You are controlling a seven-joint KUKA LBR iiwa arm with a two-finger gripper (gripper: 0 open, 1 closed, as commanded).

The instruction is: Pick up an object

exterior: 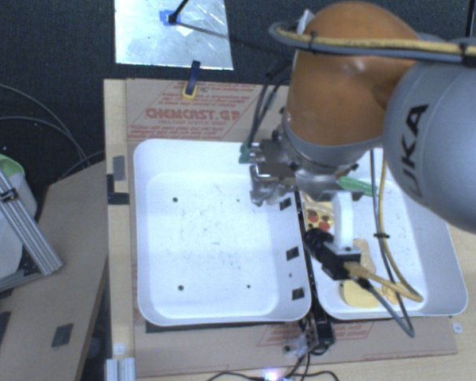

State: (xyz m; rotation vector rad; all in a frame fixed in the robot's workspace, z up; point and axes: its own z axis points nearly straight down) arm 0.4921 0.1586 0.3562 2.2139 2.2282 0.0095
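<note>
Claw (263,182) hangs under the grey and orange arm (357,78), low above the right rim of the left bin (198,236); whether it is wide or narrow cannot be told. Things to pick lie in the right bin (432,264): a yellow disc (355,294) near its front edge, a green piece (357,186) farther back, and a red and yellow item (320,217) between them.

The left bin (198,236) is coloured white and flecked with dark specks. A yellow piece (355,294) and a green piece (355,185) are seen against the white right bin (432,275). The tan cardboard (222,127) is printed with red lettering.
</note>
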